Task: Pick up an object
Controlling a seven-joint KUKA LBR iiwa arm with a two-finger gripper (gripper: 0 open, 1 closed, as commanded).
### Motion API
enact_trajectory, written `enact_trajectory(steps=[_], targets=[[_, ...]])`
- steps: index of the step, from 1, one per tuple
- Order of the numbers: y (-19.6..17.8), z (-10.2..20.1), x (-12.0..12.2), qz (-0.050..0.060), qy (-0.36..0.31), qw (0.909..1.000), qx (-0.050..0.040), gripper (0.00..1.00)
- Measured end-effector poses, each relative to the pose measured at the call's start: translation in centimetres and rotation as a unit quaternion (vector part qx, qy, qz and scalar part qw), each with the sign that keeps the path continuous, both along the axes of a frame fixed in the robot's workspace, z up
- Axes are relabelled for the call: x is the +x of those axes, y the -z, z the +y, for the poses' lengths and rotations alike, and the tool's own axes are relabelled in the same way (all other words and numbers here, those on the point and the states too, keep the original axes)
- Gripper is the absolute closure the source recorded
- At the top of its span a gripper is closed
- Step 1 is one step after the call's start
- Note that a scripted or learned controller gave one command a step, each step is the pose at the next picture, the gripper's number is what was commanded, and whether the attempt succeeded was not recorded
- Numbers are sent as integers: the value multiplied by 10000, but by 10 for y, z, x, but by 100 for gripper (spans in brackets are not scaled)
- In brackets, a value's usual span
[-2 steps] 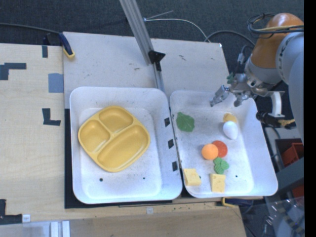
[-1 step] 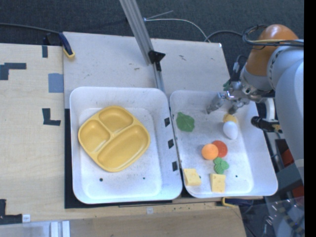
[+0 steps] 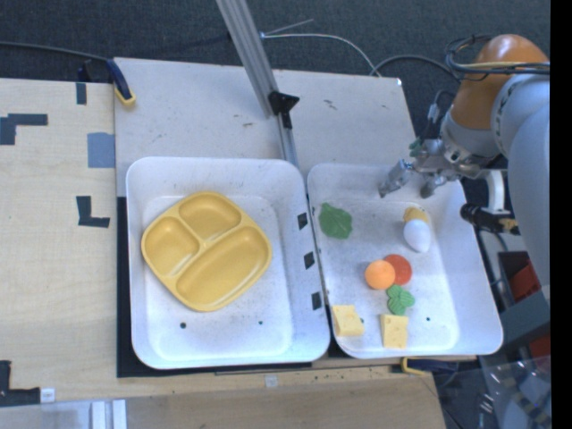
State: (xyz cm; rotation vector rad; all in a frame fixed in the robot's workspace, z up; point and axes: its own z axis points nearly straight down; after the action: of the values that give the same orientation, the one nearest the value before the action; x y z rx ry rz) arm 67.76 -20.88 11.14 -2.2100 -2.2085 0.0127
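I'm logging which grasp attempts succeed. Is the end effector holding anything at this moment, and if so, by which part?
Nothing is held. The end effector hangs over the far edge of the right bin, its fingers apart with nothing between them.

we see a pale grey arm (image 3: 536, 150) with smooth rounded casing, and at two o'clock a glossy orange band (image 3: 500, 65) capped by looping black cables (image 3: 474, 50). below it sits a grey metal tool (image 3: 409, 179) with small dark fittings.
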Motion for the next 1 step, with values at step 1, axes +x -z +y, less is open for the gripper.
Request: enact_trajectory(steps=[1], targets=[[0, 0, 0, 2, -2, 10000, -4, 0]])
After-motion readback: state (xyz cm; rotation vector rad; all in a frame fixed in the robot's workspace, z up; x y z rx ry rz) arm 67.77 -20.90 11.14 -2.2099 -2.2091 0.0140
